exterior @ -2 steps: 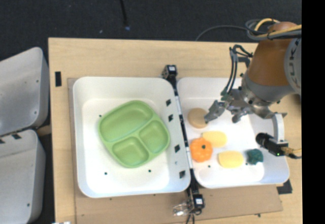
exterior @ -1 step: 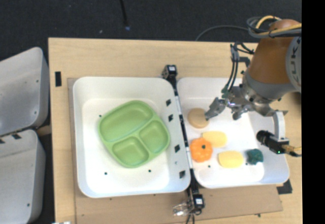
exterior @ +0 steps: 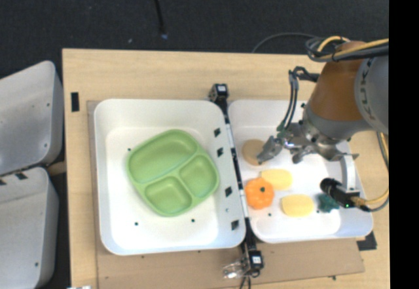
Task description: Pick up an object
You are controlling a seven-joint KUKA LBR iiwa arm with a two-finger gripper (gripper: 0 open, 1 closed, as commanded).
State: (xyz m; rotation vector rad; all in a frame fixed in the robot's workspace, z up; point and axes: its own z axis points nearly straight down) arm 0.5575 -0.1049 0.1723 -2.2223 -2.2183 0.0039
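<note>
The pale yellow oval obj [exterior: 276, 179] lay in the right bin [exterior: 262, 232], long axis approx left-right across the view, w/ a similar yellow piece [exterior: 297, 205] nearer the front and an orange pumpkin-like toy [exterior: 259, 194] touching its left end. It sat just below the gripper [exterior: 285, 148], not between the fingers; claw hung spread and holding nothing, over the bin near a tan disc [exterior: 251, 151]. Left bin [exterior: 108, 229] held a green sectioned tray [exterior: 172, 172].

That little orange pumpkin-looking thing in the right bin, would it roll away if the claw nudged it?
Probably a little. The orange pumpkin looks round, so a sideways nudge might set it rolling. It sits close to the bin's dividing wall and a yellow piece, which would likely stop it soon. Its smooth-looking curved sides might slip from the gripper.
</note>
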